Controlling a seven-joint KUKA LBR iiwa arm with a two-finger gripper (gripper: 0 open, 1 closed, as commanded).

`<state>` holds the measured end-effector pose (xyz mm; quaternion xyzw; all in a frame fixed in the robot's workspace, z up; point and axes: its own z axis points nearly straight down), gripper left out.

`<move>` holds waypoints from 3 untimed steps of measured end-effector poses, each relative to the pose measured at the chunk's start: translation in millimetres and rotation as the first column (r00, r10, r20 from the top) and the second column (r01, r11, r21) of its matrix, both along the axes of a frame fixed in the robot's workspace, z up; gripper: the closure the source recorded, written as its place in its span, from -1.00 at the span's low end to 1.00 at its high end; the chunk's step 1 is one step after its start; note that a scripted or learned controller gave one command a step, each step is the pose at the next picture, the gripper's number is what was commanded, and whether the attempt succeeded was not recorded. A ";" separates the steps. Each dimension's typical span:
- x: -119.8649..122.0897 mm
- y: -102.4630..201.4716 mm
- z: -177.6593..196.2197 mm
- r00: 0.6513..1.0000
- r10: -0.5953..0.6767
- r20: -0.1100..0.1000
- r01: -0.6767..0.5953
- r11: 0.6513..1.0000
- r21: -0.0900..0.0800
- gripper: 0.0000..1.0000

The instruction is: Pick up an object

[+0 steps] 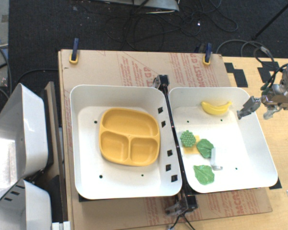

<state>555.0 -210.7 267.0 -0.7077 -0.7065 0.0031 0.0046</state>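
My gripper (pixel 259 110) hangs at the right edge of the right bin (pixel 259 157), fingers spread apart and nothing between them. A yellow banana (pixel 216 108) lies at the back of that bin, left of the gripper. A green bumpy piece (pixel 187 138) rests near the bin's left wall, beside a green leafy piece over something yellow (pixel 204 147). Another green leaf (pixel 204 174) lies toward the front, with a small grey object (pixel 214 160) next to it.
The left bin (pixel 86 176) holds a yellow divided tray (pixel 130 136). A black divider (pixel 172 138) runs between the bins. White containers (pixel 17 143) stand at the far left. Cables lie on the dark floor behind the bench.
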 end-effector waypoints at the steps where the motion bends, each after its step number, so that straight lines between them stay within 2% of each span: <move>1: 2.3 0.7 6.1 1.000 0.003 0.011 -0.003 1.000 -0.003 -1.00; 3: 11.9 -1.4 -113.3 1.000 0.001 0.006 -0.001 1.000 -0.001 -1.00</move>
